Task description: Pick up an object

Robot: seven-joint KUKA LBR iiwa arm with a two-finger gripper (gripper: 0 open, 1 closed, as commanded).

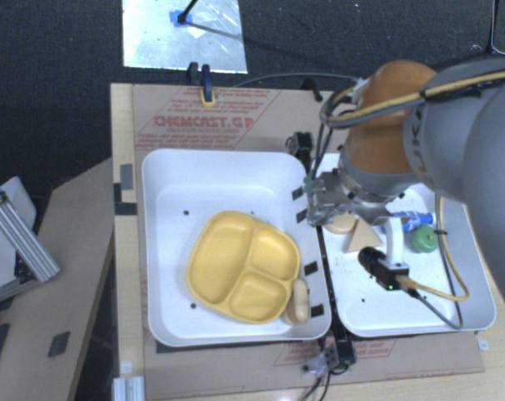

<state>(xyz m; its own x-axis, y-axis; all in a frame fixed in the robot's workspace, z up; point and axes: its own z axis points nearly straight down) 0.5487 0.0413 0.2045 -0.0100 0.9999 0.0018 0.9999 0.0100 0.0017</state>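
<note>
My gripper [318, 209] hangs low over the left edge of the right bin [453, 312], close to the divider between the two bins. Just right of it lie two pale tan pieces: a rounded one [343, 223] and a wedge [359, 239]. A blue and white tube [413, 220] and a green ball [424, 240] lie further right, partly under the arm. In the left bin [177, 199] sits a yellow divided plate [244, 266], and a beige oval lump [298, 301] rests against its lower right rim. I see nothing between the fingers.
The grey arm with its orange band [390, 124] covers the back of the right bin. A foil sheet [181, 23] lies beyond the bench. A metal rail [18, 232] stands at the far left.
</note>
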